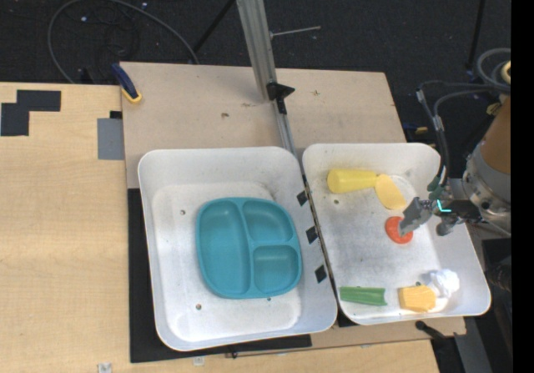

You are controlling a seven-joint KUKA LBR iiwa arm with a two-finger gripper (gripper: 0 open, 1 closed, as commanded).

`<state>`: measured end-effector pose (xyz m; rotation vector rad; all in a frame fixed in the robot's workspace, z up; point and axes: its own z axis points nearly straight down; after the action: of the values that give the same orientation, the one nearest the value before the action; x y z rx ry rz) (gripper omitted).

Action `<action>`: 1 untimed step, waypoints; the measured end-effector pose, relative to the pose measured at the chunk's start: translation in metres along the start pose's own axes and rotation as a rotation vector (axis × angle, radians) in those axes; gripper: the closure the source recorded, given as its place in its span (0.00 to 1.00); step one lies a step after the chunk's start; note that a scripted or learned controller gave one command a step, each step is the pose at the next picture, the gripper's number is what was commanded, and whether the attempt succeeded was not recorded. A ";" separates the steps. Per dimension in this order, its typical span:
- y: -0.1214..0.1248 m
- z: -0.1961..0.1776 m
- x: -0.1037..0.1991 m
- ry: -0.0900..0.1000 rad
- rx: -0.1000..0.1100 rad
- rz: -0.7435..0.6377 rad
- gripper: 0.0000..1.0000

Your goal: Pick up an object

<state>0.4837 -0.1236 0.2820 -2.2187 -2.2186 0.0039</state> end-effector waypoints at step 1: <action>0.000 0.000 0.000 0.000 -0.001 0.000 0.00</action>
<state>0.4839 -0.1236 0.2824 -2.2193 -2.2193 0.0028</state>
